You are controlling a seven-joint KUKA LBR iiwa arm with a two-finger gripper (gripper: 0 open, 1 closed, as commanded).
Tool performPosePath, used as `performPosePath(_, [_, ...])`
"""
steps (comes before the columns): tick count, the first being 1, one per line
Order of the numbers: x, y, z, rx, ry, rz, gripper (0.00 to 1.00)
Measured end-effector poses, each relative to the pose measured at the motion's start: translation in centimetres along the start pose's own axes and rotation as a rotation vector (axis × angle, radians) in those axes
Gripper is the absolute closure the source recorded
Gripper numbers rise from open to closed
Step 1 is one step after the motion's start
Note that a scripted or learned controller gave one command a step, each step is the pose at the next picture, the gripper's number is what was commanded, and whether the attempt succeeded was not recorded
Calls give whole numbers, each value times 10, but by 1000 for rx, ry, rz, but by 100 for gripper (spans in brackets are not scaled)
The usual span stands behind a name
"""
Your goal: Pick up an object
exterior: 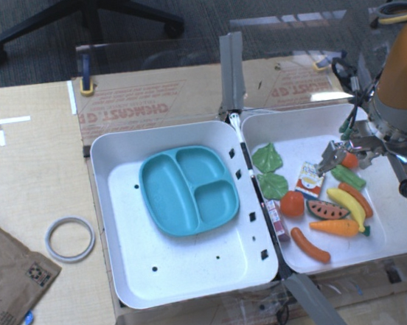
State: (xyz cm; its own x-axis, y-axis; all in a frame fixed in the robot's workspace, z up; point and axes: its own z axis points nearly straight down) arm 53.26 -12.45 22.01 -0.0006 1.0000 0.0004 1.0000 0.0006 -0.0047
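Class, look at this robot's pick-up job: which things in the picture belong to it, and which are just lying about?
Part of the job: gripper; toy foods in the right bin: banana, carrot, tomato, watermelon slice, sausage.

Just lying about: blue divided plate, tape ring, cardboard box, office chair.

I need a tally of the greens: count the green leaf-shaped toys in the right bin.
2. One green leaf lies near the right bin's upper left corner; the second leaf lies just below it, above the tomato. More could be hidden under the gripper.
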Motion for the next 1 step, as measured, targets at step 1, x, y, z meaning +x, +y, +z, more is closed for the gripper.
performPosePath(1, [20,0,83,-1,0,-226,0])
